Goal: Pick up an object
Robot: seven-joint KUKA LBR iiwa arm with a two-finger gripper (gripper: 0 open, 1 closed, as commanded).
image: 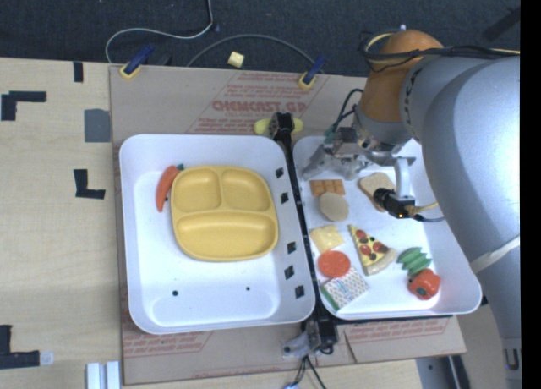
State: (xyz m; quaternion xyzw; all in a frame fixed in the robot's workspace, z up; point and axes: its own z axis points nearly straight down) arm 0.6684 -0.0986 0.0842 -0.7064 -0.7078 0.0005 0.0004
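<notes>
Toy food pieces are spread in the right white bin (439, 298): a brown waffle square (326, 186), a pale round biscuit-like piece (333, 206), a yellow cheese square (326, 238), a red tomato slice (334, 264), a pizza wedge (370, 249), a bread slice (374, 183), a green pepper-like piece (413, 256), a red tomato (424, 282) and a checked wrapper (344, 289). In the left white bin (144, 235) a yellow divided plastic plate (225, 212) is placed, with an orange toy carrot (166, 186) just beside its left edge. The grey two-finger gripper (342, 152) is seen low over the back of the right bin, near the waffle square, and whether its fingers are spread or pressed together cannot be told
</notes>
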